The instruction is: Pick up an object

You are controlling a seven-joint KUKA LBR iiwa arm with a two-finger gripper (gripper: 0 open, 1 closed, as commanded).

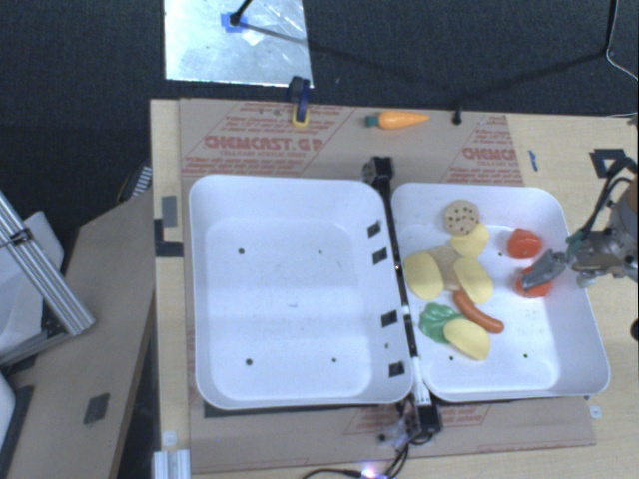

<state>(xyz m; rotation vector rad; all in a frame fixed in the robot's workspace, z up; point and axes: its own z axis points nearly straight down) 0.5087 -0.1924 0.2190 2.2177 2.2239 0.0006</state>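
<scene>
In the right bin, near its right wall, we see the gripper closed on a red toy. A tomato sits just beside it, with yellow toys further left.

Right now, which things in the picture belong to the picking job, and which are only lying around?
For the job: end effector; right bin with its toy food: round cookie, red tomato, sausage, green leaf.

Lying about: left bin; toy carrot on the bench; blue-yellow clamp; metal sheet.
</scene>
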